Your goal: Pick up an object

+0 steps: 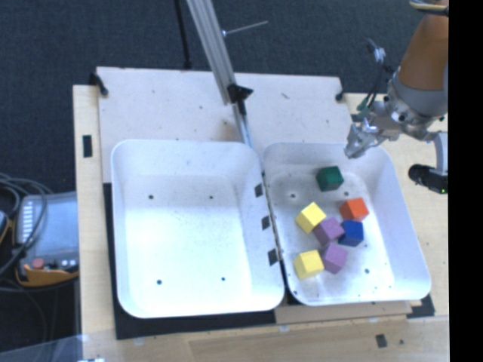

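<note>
Dark carpet lies around the desk point(87, 202) with two white bins. I cannot tell how the hand point(355, 148) is set; it hangs over the far edge of the right bin point(404, 240). Just below the hand sits a green block point(329, 177). Farther below lie orange point(354, 208), blue point(352, 233), two yellow point(310, 218) and two purple blocks point(335, 257), bunched together.

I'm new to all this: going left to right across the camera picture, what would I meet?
Grey box with cables → left white bin → right white bin holding coloured blocks, from yellow block to orange block → tool → grey arm.
</note>
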`<state>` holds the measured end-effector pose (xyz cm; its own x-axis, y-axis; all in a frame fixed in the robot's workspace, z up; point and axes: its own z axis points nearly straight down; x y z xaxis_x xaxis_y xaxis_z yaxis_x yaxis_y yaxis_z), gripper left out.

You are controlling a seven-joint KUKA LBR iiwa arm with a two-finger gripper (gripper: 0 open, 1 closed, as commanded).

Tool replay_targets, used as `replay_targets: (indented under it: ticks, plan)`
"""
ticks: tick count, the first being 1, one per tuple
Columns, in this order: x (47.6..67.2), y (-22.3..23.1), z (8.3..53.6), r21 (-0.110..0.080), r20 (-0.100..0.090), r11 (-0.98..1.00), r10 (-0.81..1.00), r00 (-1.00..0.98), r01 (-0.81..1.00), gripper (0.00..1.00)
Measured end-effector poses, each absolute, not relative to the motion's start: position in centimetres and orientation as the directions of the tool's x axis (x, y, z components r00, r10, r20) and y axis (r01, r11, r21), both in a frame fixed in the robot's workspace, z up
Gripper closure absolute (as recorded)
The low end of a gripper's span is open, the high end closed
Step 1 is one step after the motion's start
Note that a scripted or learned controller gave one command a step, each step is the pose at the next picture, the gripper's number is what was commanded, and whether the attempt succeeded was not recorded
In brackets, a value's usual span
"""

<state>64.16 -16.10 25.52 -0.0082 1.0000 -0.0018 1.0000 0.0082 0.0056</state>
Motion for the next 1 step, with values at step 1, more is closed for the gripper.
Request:
replay_targets:
  ticks: [1]
  plan:
    - [63.79,-11.27,24.37,0.0,0.0,0.006,1.0,-0.006,1.0,1.0]
